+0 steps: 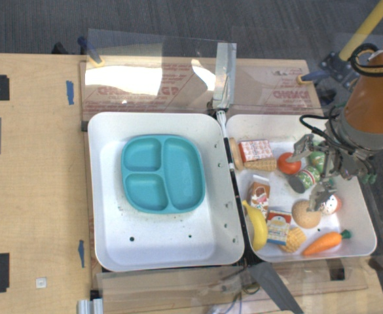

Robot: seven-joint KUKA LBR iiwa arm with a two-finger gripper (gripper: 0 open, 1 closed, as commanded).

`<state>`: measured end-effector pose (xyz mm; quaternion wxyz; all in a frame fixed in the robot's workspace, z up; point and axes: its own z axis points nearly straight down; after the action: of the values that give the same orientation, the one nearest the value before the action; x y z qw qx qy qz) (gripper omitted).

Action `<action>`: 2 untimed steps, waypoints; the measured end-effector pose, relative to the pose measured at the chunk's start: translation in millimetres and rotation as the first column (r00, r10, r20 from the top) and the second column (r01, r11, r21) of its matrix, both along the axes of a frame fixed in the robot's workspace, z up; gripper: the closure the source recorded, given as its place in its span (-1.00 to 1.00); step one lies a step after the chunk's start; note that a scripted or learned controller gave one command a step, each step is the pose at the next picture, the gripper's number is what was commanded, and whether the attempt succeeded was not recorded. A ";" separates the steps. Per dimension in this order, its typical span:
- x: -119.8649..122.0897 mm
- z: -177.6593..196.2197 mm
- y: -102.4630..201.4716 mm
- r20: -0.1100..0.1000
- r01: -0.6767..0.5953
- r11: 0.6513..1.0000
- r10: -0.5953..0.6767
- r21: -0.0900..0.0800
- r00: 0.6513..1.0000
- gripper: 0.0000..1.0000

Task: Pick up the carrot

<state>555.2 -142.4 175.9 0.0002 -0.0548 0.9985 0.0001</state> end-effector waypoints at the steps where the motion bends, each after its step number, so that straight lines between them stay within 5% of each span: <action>1: -51.6 -62.0 18.2 -0.004 0.112 0.994 -0.112 0.002 0.994 -1.00; 2: -72.8 -88.7 -40.5 0.010 0.124 0.992 -0.124 -0.002 0.992 -1.00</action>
<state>482.3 -182.9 87.2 0.0051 0.0074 1.0000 -0.0018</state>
